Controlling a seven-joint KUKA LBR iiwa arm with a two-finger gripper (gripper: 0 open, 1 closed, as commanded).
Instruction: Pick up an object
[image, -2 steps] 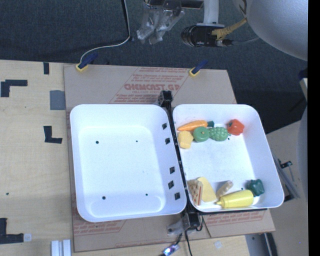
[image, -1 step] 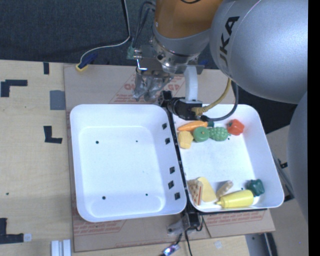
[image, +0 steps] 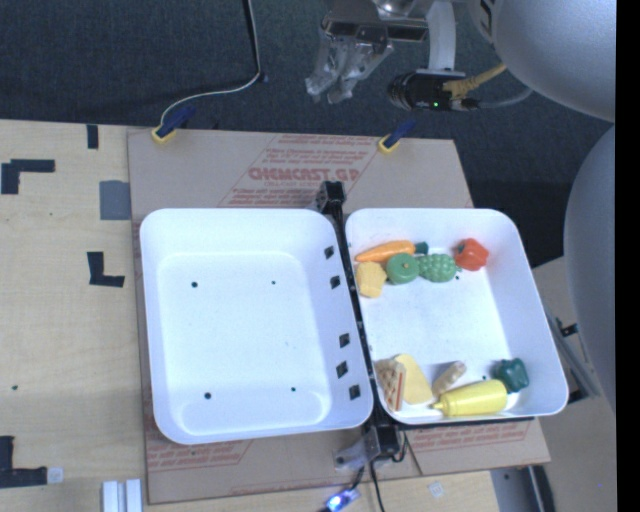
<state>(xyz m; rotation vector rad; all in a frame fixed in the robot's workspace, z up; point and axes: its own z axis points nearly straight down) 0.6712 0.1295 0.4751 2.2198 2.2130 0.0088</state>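
Two bins side by side on a cardboard sheet (image: 300, 180), touching along the middle. Left bin (image: 160, 300) beside right bin (image: 520, 300). In right bin, far end: carrot (image: 385, 250) lying behind a round piece (image: 402, 268), knobbly piece (image: 437, 267) just right of that, tomato-like piece (image: 471, 254) further right. Near end: wedge (image: 410, 380) by the inner wall, small roll (image: 448, 375) beside it, bottle-shaped piece (image: 470, 399) along the near rim. Gripper (image: 335, 85) above the bench beyond the sheet's far edge.

Gripper (image: 335, 82) raised, at top edge
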